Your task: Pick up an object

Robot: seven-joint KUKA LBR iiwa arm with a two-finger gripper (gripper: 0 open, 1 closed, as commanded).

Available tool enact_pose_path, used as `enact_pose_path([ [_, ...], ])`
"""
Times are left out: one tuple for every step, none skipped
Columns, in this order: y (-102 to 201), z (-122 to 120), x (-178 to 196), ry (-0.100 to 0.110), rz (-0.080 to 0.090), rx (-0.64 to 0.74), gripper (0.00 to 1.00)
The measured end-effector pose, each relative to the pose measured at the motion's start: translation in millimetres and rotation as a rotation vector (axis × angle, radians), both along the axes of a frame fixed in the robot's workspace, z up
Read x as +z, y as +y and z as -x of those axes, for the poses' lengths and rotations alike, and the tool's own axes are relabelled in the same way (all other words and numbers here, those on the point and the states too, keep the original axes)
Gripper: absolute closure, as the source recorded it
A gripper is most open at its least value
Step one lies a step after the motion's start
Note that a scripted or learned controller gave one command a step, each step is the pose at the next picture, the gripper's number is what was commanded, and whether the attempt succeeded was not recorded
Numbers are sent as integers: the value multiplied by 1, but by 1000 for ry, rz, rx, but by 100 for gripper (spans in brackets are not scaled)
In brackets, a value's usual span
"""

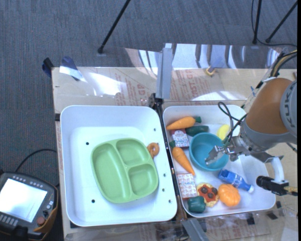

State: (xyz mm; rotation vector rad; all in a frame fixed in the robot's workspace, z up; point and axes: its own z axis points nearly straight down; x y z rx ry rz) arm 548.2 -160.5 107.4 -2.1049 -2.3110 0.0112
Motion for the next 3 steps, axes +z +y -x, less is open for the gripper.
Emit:
enact_pose_path([
  [-5,51,-22,-11,3,-59,0],
  [-50,62,-8,-11,2,-220,0],
  [-51,63,1,-10,0,-226,100],
])
